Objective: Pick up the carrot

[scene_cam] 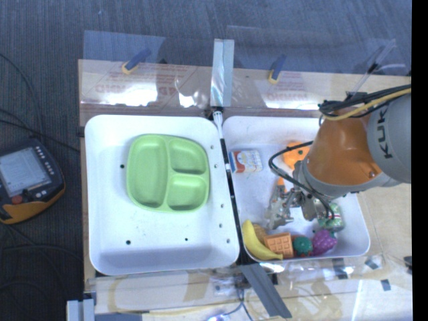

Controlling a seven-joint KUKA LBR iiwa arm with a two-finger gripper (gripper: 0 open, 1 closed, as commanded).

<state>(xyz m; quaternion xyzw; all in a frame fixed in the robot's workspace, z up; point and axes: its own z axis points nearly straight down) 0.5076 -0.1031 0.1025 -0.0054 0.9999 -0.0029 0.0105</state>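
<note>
Carrot (292, 154) half under orange band (341, 152)

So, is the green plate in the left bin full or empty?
Empty. The green plate lies flat in the left bin, and all three compartments show bare green.

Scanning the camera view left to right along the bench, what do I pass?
Black handheld pendant with orange trim → green three-compartment plastic plate in the left white bin → small white carton with orange print → yellow toy banana → orange waffle block → purple toy grapes.
</note>
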